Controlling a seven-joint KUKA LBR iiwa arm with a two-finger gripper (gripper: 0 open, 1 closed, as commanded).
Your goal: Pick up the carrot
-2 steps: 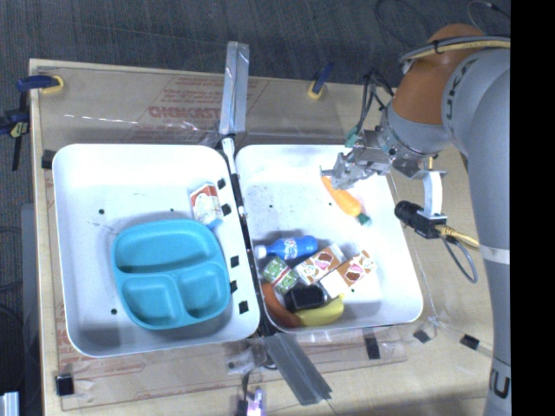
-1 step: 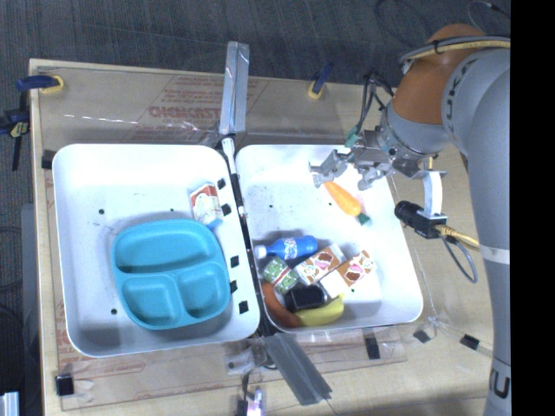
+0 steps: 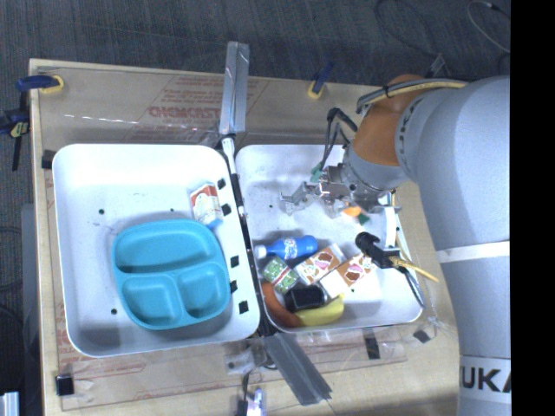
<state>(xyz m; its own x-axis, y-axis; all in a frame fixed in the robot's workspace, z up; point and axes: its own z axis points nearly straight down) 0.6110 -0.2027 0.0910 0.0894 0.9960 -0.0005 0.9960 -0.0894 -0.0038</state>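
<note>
right bin (image 3: 408, 312), near end: carrot (image 3: 276, 305) lies at near-left corner, tucked beside yellow banana (image 3: 323, 313) and black item (image 3: 305, 297); small cartons (image 3: 317, 265) and blue bottle (image 3: 291, 248) just beyond. left bin (image 3: 87, 180): blue sectioned tray (image 3: 170, 273), small carton (image 3: 205, 203) at far-right of it. farther back in right bin, pincer (image 3: 305, 193) low over bin floor, well apart from carrot; cannot tell if spread or pressed together.

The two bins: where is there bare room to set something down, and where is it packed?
The left bin has bare floor all along its back and left side, around the blue tray and small carton. In the right bin, only the back left corner is bare; the front is crowded with a bottle, packets and a banana.
</note>
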